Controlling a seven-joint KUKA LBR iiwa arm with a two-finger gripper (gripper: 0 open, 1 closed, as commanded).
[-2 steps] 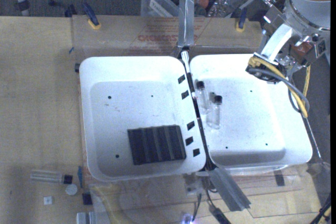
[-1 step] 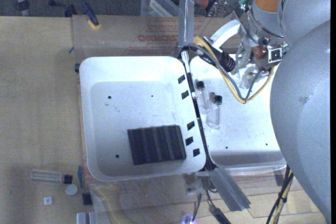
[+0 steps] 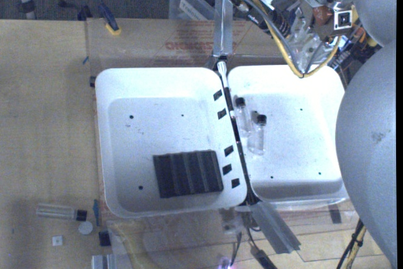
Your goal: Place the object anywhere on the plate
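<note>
The grey arm (image 3: 371,154) fills the right edge, its wrist bent over the upper right. The gripper (image 3: 306,50) hangs there, pointing down, wrapped in yellow cable.

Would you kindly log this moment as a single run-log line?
gripper: above right bin's far edge | clear vials: lying in right bin, near divider | black ridged plate: in left bin | placement: not done

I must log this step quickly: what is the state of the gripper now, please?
Gripper: cannot be told; it hangs above the far edge of the right bin, away from the vials.
</note>
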